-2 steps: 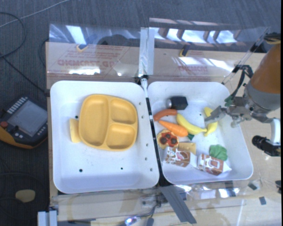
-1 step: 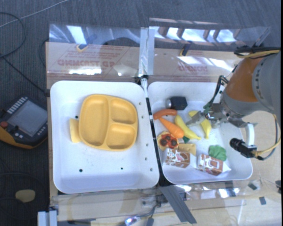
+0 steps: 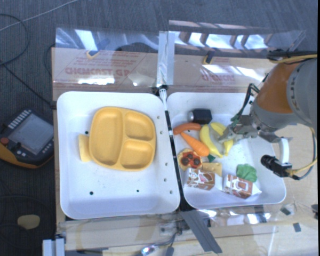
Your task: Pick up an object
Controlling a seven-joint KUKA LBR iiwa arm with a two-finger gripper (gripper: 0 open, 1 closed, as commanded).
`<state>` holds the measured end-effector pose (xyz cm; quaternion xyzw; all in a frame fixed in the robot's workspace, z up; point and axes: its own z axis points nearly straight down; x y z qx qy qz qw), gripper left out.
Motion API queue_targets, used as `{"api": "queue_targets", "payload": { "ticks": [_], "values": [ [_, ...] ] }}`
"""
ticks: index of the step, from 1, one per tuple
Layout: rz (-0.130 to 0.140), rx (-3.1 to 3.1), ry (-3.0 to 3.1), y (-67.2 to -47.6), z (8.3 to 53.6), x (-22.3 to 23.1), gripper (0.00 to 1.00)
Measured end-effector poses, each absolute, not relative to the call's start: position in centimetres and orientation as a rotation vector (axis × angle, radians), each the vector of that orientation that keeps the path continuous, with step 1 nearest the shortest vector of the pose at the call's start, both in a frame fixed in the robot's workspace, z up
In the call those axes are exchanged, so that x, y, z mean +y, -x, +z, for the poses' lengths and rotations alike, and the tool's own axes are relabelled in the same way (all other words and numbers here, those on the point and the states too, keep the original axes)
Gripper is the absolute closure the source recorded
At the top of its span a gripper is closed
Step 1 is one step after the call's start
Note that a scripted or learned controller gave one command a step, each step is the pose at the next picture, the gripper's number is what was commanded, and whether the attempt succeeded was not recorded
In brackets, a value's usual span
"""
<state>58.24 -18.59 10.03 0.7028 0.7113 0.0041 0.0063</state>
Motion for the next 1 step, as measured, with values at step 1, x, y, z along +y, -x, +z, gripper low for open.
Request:
{"api": "queue_targets", "payload": {
  "ticks": [1],
  "values": [
    [-0.006, 2.060, -2.372, -61.86, 17.64, -11.61, 1.00]
  ]
}}
